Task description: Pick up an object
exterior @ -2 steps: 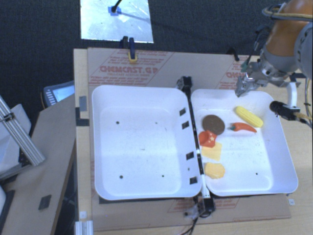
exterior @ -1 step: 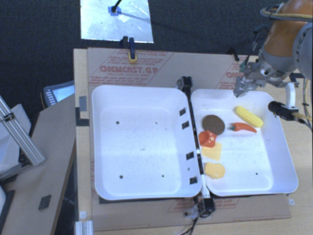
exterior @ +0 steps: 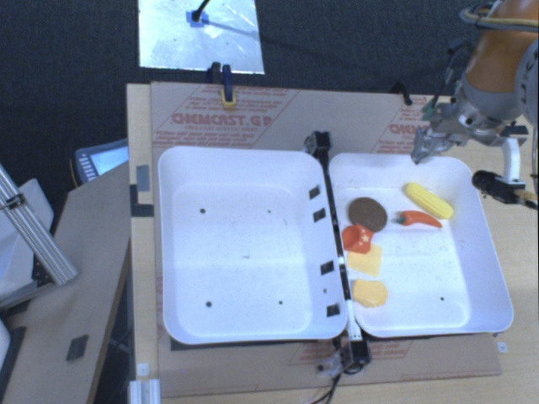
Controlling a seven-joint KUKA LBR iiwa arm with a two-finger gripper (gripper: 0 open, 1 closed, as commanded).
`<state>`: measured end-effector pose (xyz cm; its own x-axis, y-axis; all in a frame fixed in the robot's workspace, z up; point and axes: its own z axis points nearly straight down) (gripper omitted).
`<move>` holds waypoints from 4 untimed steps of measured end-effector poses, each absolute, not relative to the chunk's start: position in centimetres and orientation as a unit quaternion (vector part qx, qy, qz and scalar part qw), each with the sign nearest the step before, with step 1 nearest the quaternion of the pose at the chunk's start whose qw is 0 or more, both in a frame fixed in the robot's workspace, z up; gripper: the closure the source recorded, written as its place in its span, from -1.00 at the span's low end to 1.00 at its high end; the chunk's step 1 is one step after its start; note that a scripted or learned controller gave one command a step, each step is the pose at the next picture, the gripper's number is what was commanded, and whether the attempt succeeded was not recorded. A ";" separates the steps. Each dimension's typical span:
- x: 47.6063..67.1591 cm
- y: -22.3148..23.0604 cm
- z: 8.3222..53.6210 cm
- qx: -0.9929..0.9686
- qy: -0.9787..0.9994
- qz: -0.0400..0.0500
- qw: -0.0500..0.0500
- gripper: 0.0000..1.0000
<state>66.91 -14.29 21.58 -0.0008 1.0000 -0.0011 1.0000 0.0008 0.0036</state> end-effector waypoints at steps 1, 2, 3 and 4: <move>67.0 -12.4 31.3 0.705 0.709 0.003 0.005 1.00; 67.0 -8.7 42.2 0.704 0.710 0.005 0.006 1.00; 66.9 -1.8 47.5 0.703 0.711 0.003 0.003 1.00; 66.8 4.4 50.4 0.704 0.710 0.002 0.001 1.00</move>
<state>66.78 4.36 50.41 -0.0095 1.0000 0.0013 0.9999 0.0095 0.0055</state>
